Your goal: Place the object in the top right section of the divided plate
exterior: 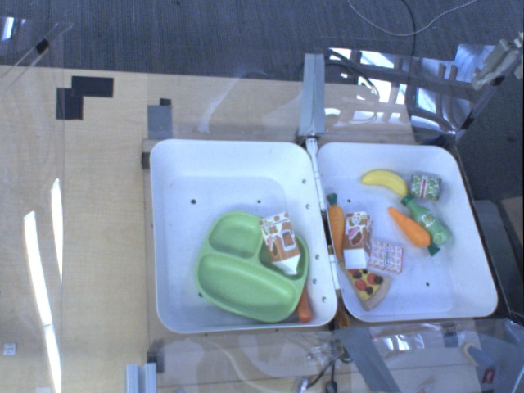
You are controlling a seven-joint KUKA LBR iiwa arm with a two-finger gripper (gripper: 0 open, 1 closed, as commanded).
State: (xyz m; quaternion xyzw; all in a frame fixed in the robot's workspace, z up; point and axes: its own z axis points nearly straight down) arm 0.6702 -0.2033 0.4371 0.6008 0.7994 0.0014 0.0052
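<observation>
Camera view: two white bins sat side by side on the table [90,219]. The left bin [176,219] held a green divided plate [246,278] at frame centre-bottom. A small carton [279,236] with an orange-and-white print stood in the plate's right-hand section, toward the upper right of the plate. Something orange [304,309] poked out just past the plate's lower right edge, against the bin wall; couldn't tell what it was.

The right bin [458,285] held the rest. A banana [385,181] lay near the top and a green can [426,187] just right of it. Below them a carrot [409,227] lay touching a green bottle [431,224]. A second carrot [336,229] lay along the bin's left wall, next to another carton [357,234]. A pink-patterned packet [386,257] and a pizza slice [367,285] sat lower, close together.

Arm and gripper: nothing to go on for the gripper's state.
</observation>
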